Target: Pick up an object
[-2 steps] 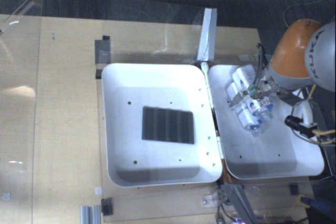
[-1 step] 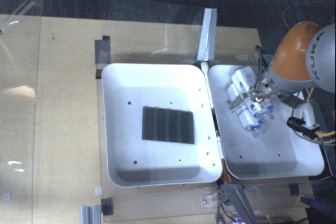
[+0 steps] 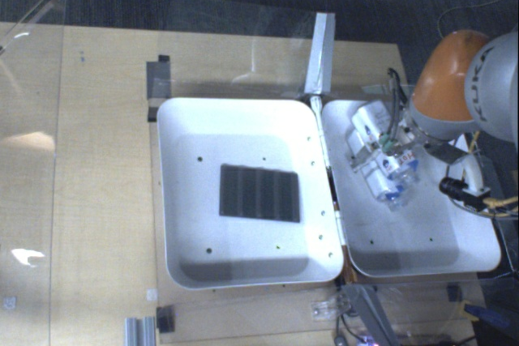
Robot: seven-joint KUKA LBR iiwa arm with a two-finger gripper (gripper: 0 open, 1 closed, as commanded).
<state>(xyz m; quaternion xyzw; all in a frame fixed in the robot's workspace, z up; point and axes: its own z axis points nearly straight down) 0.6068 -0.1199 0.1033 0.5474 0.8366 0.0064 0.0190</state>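
Note:
A flat, dark, ribbed rectangular object (image 3: 259, 193) lies in the middle of the left bin (image 3: 182, 134). My gripper (image 3: 386, 173) reaches down into the right bin (image 3: 422, 255), near its back-left part, below the arm's orange band (image 3: 444, 81). Pale, clear and blue shapes (image 3: 395, 184) cluster at the gripper's tip. I cannot tell whether they are a separate item or part of the gripper. The arm's wrist covers the back right of that bin.
A grey upright post (image 3: 321, 53) stands behind the seam between the bins. Cables and a black connector (image 3: 464, 192) hang over the right bin's right side. A clear panel (image 3: 32, 134) covers the wooden bench at left.

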